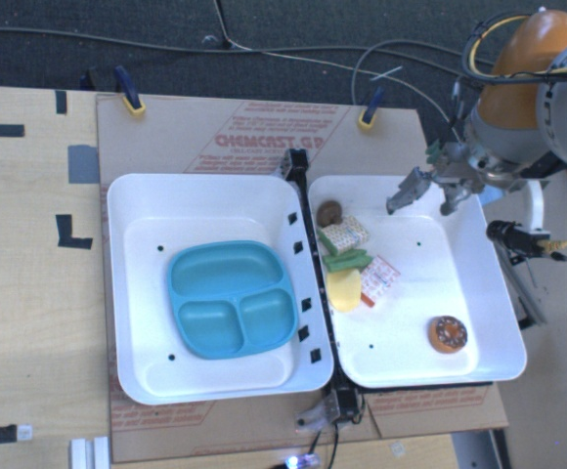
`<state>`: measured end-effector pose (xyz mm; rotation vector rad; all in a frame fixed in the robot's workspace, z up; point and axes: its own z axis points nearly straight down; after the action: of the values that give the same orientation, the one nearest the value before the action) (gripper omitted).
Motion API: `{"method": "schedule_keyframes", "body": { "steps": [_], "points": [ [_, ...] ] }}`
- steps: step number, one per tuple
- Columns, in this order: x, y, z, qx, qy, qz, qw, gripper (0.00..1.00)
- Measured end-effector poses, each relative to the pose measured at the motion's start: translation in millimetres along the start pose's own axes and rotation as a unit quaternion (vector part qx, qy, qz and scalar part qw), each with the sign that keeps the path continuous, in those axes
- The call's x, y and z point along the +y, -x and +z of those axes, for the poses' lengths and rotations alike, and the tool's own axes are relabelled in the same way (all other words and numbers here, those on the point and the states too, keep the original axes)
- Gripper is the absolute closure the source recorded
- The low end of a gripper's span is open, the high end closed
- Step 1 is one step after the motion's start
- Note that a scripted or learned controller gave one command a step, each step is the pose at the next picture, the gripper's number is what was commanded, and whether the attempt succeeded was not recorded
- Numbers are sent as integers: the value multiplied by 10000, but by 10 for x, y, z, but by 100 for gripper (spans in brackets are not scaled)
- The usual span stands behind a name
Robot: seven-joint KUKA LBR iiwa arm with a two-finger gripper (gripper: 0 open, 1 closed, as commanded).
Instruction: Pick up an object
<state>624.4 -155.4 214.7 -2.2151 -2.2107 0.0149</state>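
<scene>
Over the right bin (479, 291), the open tool (428, 197) hangs empty.

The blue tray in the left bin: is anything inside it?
Nothing lies in the blue tray; all three compartments show bare. It rests on the left bin floor, and whatever is beneath it is covered.
</scene>
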Motion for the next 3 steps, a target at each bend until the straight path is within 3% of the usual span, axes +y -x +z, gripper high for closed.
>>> {"method": "schedule_keyframes", "body": {
  "steps": [1, 3],
  "points": [
    [27, -5, -88, -11, 67, -19, 10000, 0],
    [24, -60, 833, -14, 52, -18, 10000, 0]
  ]
}}
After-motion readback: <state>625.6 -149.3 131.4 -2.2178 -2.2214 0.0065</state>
